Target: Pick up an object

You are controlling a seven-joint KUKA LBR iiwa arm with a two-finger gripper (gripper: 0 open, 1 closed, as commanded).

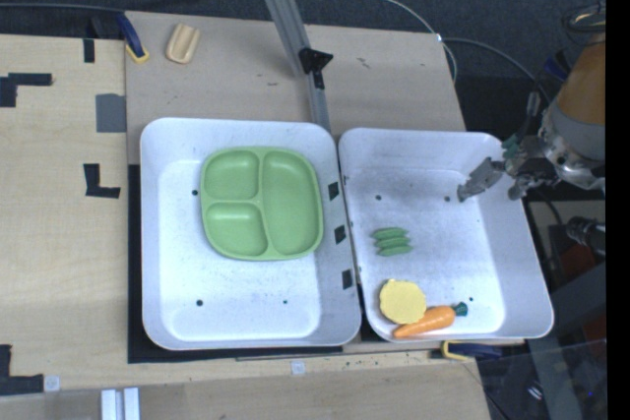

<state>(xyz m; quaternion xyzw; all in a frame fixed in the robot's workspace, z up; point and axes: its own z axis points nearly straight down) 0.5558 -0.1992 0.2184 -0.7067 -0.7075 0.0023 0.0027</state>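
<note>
Here, at the right middle of the frame, the grey two-finger gripper (489,177) hangs over the upper right part of the right shallow white bin (512,251), its dark fingers pointing left and down toward the bin floor; whether they are spread or closed cannot be told, and nothing shows between them. Behind it, at the right edge, the grey arm with its orange band (583,108) reaches in. Below and to the left of the gripper, near the middle of the same bin, lies a small green ribbed pod-like toy (392,241). Further down, in the bin's lower part, a round yellow flat toy piece (402,300) touches an orange toy carrot with a green tip (428,320), which lies along the bin's bottom rim. Left of the frame's centre sits the left shallow white bin (167,300), and in its upper half a pale green divided plastic plate with three compartments (262,203) rests flat. On the wooden bench (226,84) in the upper left lies a small tan block (182,43), near a blue and yellow object (133,38).
</note>
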